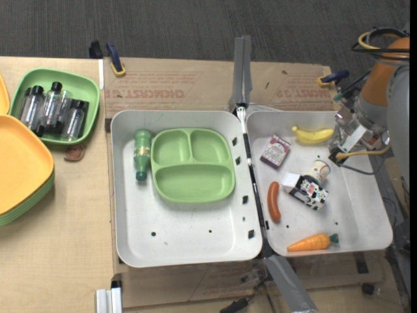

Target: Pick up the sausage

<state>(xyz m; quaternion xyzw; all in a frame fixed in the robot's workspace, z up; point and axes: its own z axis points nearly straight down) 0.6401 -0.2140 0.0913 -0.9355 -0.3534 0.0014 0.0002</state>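
A robotics lab: clamped cardboard bench (195,87), two white bins (127,194), toy food, grey carpet (195,12).

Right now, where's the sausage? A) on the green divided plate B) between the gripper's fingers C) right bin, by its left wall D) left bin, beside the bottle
C: the sausage lies in the right bin along its left wall, left of the cow toy.
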